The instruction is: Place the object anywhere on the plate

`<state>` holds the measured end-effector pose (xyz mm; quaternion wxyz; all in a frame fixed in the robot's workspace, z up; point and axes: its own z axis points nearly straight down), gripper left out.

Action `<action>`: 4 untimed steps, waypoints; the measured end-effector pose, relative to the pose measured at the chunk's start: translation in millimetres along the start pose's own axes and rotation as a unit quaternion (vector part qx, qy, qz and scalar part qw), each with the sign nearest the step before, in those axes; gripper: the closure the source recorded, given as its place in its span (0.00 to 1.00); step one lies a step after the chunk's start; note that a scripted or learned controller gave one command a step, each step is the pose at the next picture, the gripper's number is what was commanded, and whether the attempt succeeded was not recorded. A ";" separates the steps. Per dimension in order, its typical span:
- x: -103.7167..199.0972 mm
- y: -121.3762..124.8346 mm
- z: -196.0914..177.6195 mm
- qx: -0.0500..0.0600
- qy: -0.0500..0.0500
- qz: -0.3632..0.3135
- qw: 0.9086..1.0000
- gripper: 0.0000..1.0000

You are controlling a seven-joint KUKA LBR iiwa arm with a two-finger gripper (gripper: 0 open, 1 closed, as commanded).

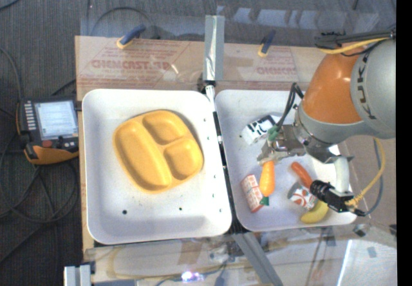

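Reaching in from the right, the arm [347,95] hangs over the right bin [226,149], its gripper [278,146] low above the bin floor just beyond the top of a carrot [266,178]. Whether the gripper is clenched or released cannot be told from this slant, and nothing can be seen held in it. The carrot lies on the bin floor, orange with a green end pointing near, just right of a small red and white packet [252,192]. A black and white item [259,127] sits farther back, left of the gripper. To the right lie a red sausage-like piece [300,172], a red and white can [300,198] and a banana [315,214] at the near right. The yellow divided plate [158,148] rests in the middle of the left bin [96,169], well apart from the carrot, its compartments bare.
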<state>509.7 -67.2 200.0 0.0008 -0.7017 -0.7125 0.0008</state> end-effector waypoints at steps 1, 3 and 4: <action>58.6 53.6 15.2 0.001 -0.001 -0.014 1.000 1.00; 167.9 85.5 9.4 0.001 -0.002 0.001 1.000 1.00; 167.8 85.6 9.3 0.001 -0.002 0.001 1.000 0.00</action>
